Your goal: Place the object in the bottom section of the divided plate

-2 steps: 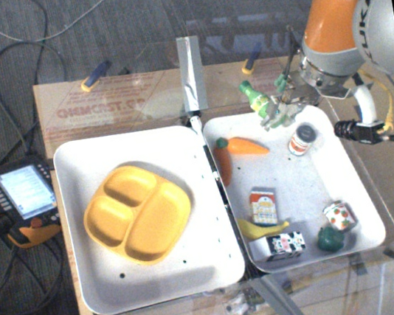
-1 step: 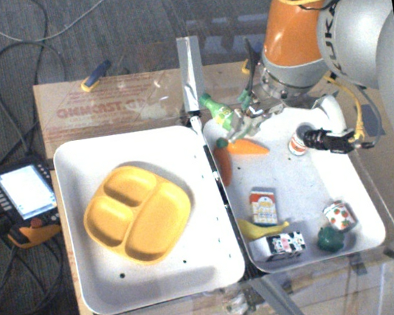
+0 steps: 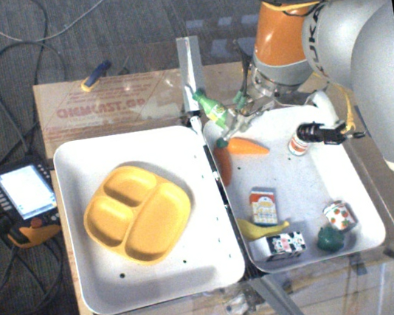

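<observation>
Arm: the grey KUKA arm with its orange band (image 3: 284,7) reaches in from the right, over the far edge of the right bin.
Bins: two shallow white plastic bins sit side by side on the bench, the left bin (image 3: 98,282) and the right bin (image 3: 367,214).
Plate: a yellow three-section divided plate (image 3: 137,212) lies in the middle of the left bin, its sections bare.
Gripper: the two-finger gripper (image 3: 238,114) hangs at the far-left corner of the right bin; how far its fingers are parted cannot be told, and nothing is plainly seen between them.
Bottle: a green-and-clear plastic bottle (image 3: 211,107) lies tilted against the divider, touching or just beside the gripper's tip.
Carrot: an orange toy carrot (image 3: 247,146) lies just below the gripper, apart from it.
Carton: a small red-and-white box (image 3: 263,206) stands mid-bin.
Near-edge items: a yellow banana (image 3: 257,228), a black-and-white box (image 3: 285,244), a dark green round toy (image 3: 330,239) and a small red-and-white can (image 3: 339,215).
</observation>
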Motion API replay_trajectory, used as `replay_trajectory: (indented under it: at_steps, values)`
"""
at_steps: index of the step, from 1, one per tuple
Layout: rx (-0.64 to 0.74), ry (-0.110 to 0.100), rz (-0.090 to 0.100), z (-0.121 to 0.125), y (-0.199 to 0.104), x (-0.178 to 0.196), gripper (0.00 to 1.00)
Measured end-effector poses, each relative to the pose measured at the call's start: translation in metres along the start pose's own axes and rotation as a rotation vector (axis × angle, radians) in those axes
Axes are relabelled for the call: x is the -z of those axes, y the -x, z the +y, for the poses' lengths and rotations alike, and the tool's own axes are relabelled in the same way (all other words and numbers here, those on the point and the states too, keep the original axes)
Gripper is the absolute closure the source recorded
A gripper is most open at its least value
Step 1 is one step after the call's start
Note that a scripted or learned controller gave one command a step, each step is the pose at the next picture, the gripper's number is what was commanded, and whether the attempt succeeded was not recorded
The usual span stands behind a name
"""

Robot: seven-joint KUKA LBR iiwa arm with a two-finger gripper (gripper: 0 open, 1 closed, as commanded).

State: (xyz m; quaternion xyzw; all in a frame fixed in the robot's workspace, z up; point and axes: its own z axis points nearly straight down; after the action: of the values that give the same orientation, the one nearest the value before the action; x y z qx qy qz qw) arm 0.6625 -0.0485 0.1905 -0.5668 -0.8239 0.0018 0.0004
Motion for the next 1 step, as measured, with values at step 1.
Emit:
replay_trajectory:
  at_steps: [1]
  values:
    - [0.044,0.001,0.003,-0.0141,-0.1012,-0.0032,1.00]
